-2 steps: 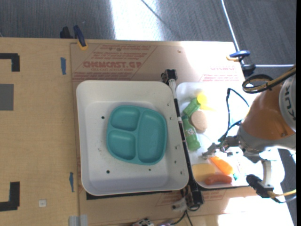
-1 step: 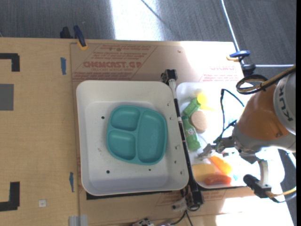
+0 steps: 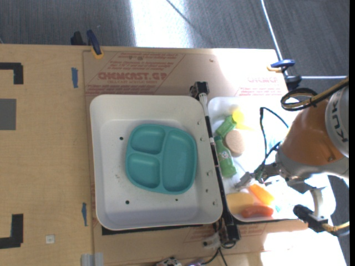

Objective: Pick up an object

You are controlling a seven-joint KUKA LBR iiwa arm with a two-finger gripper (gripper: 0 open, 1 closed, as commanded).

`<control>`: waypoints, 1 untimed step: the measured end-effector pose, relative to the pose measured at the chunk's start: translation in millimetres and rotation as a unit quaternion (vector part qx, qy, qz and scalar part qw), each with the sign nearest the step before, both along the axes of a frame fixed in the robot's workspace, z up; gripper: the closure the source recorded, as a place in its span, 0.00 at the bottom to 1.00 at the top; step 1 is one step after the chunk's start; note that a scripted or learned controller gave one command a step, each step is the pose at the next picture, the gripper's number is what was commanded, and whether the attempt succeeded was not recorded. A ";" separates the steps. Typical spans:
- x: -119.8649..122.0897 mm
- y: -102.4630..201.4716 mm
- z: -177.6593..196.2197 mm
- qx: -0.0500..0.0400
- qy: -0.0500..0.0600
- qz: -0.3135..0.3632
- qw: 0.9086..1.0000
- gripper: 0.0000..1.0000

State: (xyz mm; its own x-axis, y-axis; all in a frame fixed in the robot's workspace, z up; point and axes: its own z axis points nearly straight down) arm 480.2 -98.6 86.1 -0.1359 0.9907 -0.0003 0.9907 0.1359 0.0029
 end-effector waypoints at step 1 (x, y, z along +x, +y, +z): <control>0.1 -3.0 0.1 -0.001 0.000 0.114 0.994 0.00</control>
State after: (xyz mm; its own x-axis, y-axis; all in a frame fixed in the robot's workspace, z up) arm 480.2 -101.6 86.3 -0.3560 0.9345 -0.0022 0.9345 0.3560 0.0025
